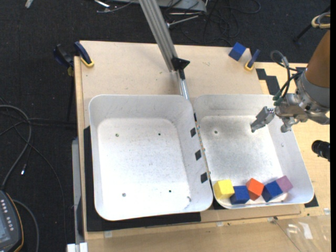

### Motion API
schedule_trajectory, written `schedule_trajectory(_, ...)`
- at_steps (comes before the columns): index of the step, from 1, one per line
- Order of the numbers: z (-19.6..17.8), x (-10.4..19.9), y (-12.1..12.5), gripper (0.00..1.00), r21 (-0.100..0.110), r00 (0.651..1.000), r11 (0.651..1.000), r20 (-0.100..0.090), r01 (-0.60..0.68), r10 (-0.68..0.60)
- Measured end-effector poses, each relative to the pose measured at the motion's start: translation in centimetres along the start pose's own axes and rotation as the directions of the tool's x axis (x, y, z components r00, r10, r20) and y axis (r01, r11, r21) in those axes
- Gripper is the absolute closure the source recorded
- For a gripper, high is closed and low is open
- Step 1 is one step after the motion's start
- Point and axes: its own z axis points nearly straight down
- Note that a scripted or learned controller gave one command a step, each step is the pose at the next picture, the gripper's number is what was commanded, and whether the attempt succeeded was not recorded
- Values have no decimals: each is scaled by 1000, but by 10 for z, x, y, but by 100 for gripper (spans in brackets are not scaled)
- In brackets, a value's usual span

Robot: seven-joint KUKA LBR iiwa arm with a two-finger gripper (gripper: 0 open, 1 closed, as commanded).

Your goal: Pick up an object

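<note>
On the far left of the wooden bench (131, 70), a black and yellow clamp (79, 54) grips the back corner. In front of it sits the left shallow white plastic bin (100, 140), with just small dark specks on its floor. A long grey metal pole (157, 22) slants down from the top and ends near the spot where the two bins meet.

The right shallow white plastic bin (231, 106) touches the left one along its side. All the blocks in it are bunched up at the front edge. From left to right they are a small yellow block (223, 188), a dark blue block (240, 194), an orange block (255, 187), another blue block (272, 190) and a pale purple block (284, 183). They sit in a row, each one touching or just beside the next.

One more blue block (238, 50) lies out on the bench, behind the right bin, next to a second yellow clamp (250, 62).

The robot's grey two-finger gripper (273, 121) comes in from the right and hangs over the back part of the right bin, well apart from the row of blocks. Its two fingers are spread wide, with nothing between them.
</note>
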Motion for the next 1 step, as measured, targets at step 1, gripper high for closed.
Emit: schedule_trajectory(1,-30,-18,62,0,-7,1000,1000,2,5,-5)
